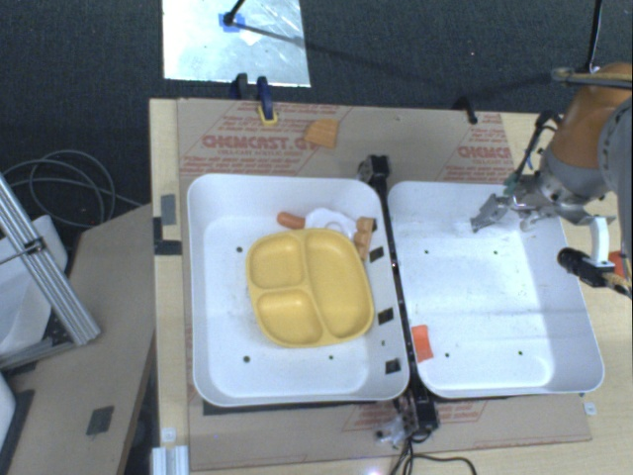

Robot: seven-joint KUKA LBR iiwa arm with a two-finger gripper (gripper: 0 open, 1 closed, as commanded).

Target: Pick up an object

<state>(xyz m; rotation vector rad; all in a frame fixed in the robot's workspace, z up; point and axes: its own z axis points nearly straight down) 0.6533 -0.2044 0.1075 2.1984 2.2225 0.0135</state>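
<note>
Orange block (pixel 421 343): small, lying flat at the near-left edge of the right bin (pixel 554 364), just beside the divider between bins; nearest loose item to the arm, hence the likeliest pick.

Yellow divided plate (pixel 309 289): centred in the left bin (pixel 213 265), resting flat.

Sausage-shaped piece (pixel 291 221), white item (pixel 331 222) and brown piece (pixel 364 234): crowded behind the plate toward that bin's far edge, partly hemmed in, so harder to reach.

Tool (pixel 492 214): hovering over the right bin's far edge, well apart from the block, carrying nothing; whether its fingers are spread or closed cannot be told.

Arm (pixel 584 132): entering over the right bin's far-right corner.

Both bins sit on the tabletop (pixel 297 132).
</note>
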